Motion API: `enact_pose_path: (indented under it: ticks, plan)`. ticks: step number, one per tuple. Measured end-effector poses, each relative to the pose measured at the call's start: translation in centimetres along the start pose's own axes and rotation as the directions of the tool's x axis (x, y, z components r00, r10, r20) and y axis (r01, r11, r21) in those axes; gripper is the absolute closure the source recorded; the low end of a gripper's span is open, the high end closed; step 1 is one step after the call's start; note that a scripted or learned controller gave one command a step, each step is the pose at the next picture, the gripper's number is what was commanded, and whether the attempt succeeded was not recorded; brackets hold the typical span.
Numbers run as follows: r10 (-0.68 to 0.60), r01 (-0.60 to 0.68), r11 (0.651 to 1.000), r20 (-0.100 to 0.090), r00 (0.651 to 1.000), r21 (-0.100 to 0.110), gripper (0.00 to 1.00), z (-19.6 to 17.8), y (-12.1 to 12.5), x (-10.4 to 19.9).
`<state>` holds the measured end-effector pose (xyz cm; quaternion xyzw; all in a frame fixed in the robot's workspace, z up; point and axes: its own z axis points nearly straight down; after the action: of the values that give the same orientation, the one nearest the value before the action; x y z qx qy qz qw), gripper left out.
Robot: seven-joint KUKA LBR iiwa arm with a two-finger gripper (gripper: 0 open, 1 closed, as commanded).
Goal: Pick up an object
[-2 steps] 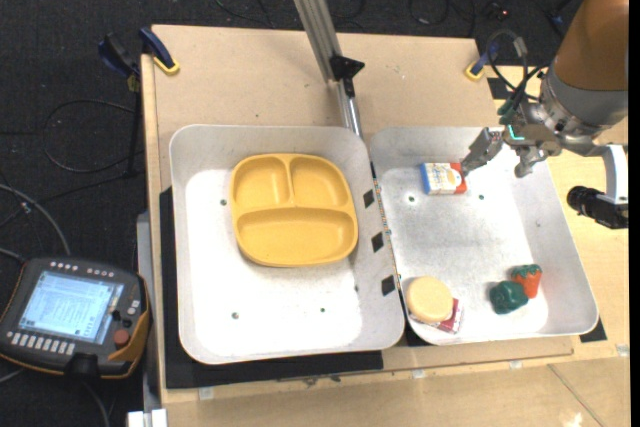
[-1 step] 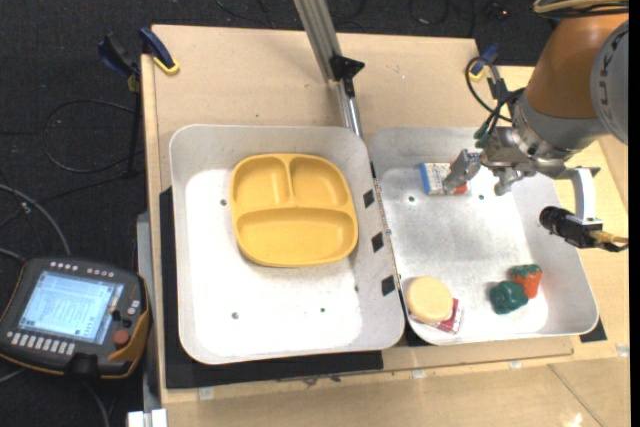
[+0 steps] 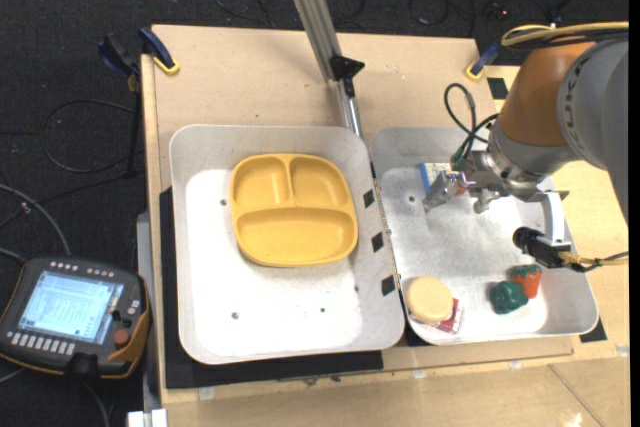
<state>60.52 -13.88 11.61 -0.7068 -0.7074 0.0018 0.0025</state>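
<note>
Tool (image 3: 458, 197): fingers apart, holding nothing, over right bin (image 3: 470, 245). Nearest object: blue packet (image 3: 432, 177), just beside it, toward the bin's far-left corner.

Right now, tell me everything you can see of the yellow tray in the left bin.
The yellow tray is a rounded-square dish that looks like matte plastic, with a raised rim. Ridges split it into three compartments: two smaller ones on the far side and one wide one on the near side. All three look bare. It lies flat and right way up on the floor of the left bin, toward its far half and a little toward the right bin. Only the bin floor touches it; the arm is away over the other bin.
</note>
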Motion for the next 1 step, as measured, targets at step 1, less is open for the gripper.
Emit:
enact_pose_path:
  ticks: [1]
  plan:
    - [0.0,0.0,1.0,0.001,1.0,-0.003,0.0,2.23,-0.01,0.06]
